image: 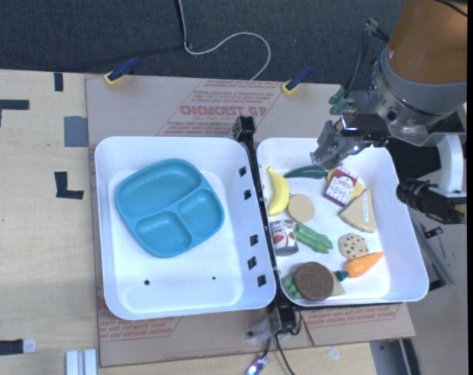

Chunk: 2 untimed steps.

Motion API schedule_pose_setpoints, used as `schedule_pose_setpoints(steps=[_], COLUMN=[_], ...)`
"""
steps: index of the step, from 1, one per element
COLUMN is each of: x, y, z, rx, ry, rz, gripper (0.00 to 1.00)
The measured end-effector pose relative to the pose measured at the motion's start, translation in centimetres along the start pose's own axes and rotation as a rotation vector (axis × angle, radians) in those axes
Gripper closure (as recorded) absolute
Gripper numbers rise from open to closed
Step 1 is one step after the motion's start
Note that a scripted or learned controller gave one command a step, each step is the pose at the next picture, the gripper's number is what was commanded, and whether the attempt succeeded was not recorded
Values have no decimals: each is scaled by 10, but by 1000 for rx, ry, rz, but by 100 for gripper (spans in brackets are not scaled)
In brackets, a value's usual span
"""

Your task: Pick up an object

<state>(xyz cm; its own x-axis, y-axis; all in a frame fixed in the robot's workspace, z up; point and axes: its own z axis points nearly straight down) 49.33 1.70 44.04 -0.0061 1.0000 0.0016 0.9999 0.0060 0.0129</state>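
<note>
Toys crowd the right bin [400, 287], a ready pile for the arm to pick from: a banana [277, 191] at nine o'clock, a red carton [341, 186] near twelve, a cheese wedge [361, 212] toward two, a can [284, 237] and a green pod [313, 238] near the middle, a cookie [352, 245] and a carrot [364, 265] toward four, a dark round patty [313, 280] at six. The gripper [328, 153] hangs over the bin's twelve o'clock edge, just above the carton and a dark green piece [302, 173]; nothing shows between its tips, and whether they are apart or together I cannot tell. It perhaps aims at the carton. The left bin [111, 209] carries a blue tray [169, 206], likely a drop spot. The arm's bulk hides the bin's one o'clock corner. The desk [33, 233] lies beneath.
</note>
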Motion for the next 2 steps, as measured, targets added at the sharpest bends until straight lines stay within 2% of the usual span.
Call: schedule_pose_setpoints(steps=[1,2], x=[79,75], y=[-10,-9], z=[22,11], rx=[17,15], ry=[-1,-3], rz=[-4,2], gripper=[100,100])
